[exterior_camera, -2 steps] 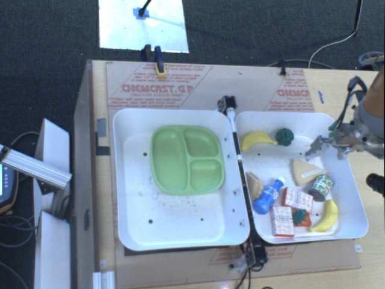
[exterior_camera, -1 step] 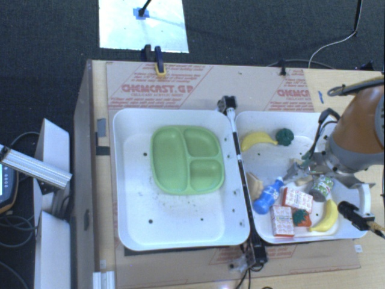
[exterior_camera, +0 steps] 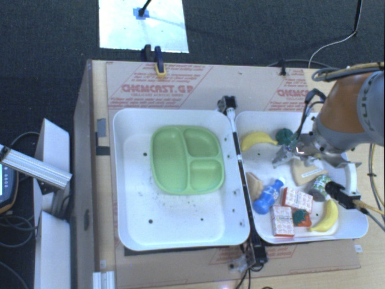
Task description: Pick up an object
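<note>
Arm lowered into the right bin (exterior_camera: 360, 221).

In the camera view, the gripper (exterior_camera: 290, 154) is seen among a banana (exterior_camera: 257, 140), bottle (exterior_camera: 267, 196) and cartons (exterior_camera: 296, 200); its grip cannot be told. A green plate (exterior_camera: 186, 159) is held by the left bin (exterior_camera: 135, 221).

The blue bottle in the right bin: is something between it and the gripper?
Nothing visible does. The gripper hangs up and right of the blue bottle; bare floor of the right bin lies between them.

The arm (exterior_camera: 355, 110) runs off the right edge, its bulk hiding part of the right bin (exterior_camera: 361, 224)
</note>
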Controlling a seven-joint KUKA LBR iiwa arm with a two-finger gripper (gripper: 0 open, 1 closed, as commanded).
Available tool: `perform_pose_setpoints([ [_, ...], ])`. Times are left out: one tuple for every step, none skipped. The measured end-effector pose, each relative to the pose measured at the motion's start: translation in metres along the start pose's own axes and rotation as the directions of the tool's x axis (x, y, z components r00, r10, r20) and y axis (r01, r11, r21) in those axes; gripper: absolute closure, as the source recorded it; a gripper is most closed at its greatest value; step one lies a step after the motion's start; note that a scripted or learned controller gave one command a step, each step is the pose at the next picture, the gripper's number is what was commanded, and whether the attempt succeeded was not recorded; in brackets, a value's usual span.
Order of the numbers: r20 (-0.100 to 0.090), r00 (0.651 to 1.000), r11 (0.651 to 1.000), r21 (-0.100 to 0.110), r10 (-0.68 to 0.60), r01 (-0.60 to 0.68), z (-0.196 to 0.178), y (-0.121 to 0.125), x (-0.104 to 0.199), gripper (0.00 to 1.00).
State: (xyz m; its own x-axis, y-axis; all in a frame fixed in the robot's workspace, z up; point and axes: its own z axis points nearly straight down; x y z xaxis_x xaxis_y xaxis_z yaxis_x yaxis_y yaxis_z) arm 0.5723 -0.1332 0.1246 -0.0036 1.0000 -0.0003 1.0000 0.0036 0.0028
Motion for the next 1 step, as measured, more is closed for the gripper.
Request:
perform_pose_setpoints([
  [0.0,1.0,1.0,0.002,0.0,0.0,0.0408,0.0491,-0.015,0.0],
])
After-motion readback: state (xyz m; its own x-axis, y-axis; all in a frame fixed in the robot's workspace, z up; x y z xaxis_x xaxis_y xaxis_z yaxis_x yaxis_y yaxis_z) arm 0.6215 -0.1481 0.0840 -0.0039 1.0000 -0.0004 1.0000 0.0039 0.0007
